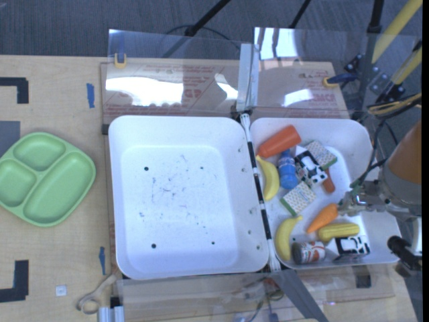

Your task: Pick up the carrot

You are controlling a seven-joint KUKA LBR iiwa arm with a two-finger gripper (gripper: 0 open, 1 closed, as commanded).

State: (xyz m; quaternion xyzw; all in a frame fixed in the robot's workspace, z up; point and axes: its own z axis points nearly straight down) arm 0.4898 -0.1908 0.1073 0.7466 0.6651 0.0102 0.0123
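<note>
Lying label-free, carrot (323, 217) sits beside gripper (351, 202).

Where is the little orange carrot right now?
The carrot lies in the right bin, near its lower middle, tilted, just above the yellow corn cob and right of a banana.

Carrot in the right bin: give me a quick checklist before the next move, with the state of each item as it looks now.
1. Carrot visible in the right bin: ok.
2. Carrot top unobstructed: ok.
3. Room beside the carrot: not ok; a yellow corn cob lies next to it, and a banana is close on the other side.
4. Pincer near the carrot: ok, just at its right end.
5. Carrot between the pincer's tips: cannot tell.
6. Left bin out of the path: ok.
</note>
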